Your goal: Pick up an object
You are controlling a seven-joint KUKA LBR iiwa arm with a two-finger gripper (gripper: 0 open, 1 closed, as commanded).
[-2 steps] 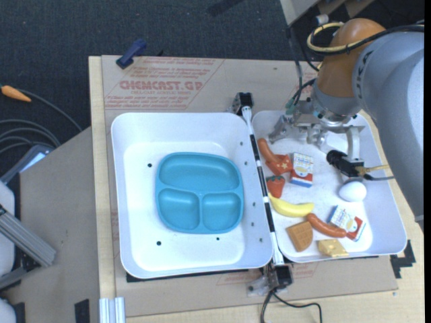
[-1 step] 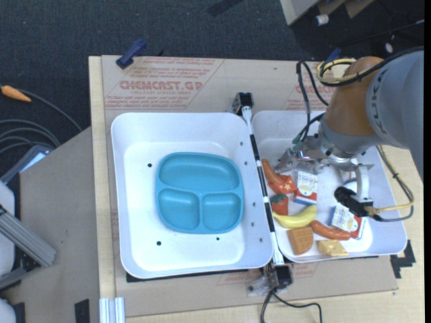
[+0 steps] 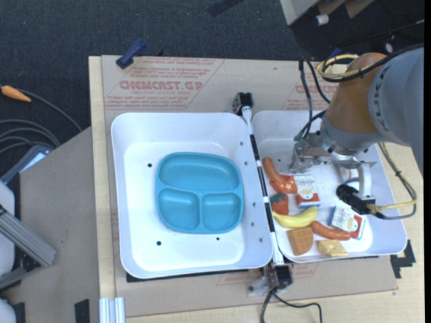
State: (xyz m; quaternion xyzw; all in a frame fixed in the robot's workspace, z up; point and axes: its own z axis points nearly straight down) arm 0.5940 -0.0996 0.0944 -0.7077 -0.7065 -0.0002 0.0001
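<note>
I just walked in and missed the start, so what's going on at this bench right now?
A grey robot arm reaches into the right bin, its claw low over a pile of toy food: a banana, a hot dog and small cartons. Nothing is visibly held. The left bin holds a blue divided tray.
</note>
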